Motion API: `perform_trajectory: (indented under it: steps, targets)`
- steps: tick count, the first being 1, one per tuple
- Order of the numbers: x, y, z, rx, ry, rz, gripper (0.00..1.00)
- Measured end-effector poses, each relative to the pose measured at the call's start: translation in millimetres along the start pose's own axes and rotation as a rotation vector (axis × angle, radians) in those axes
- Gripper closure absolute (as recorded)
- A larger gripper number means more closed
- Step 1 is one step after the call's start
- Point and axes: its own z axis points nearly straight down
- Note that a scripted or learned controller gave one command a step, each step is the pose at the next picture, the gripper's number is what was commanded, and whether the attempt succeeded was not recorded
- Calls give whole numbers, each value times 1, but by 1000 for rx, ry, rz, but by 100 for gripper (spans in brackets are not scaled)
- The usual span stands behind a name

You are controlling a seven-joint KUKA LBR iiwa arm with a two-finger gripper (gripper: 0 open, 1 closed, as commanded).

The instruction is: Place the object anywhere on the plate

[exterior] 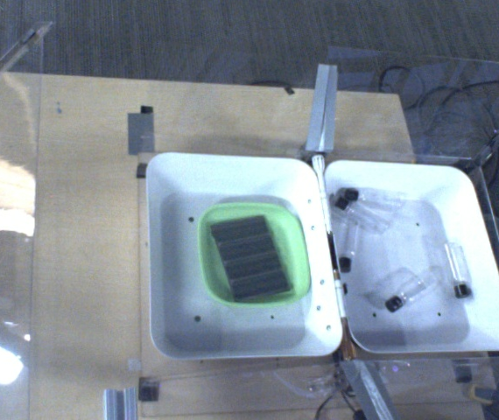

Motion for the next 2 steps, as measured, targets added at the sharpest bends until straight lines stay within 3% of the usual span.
perform_trajectory:
  steps: [1, 2]
  targets:
    - [-33, -9, 0, 2, -1, 66, 0]
    - [-48, -13, 0, 3, -1, 69, 0]
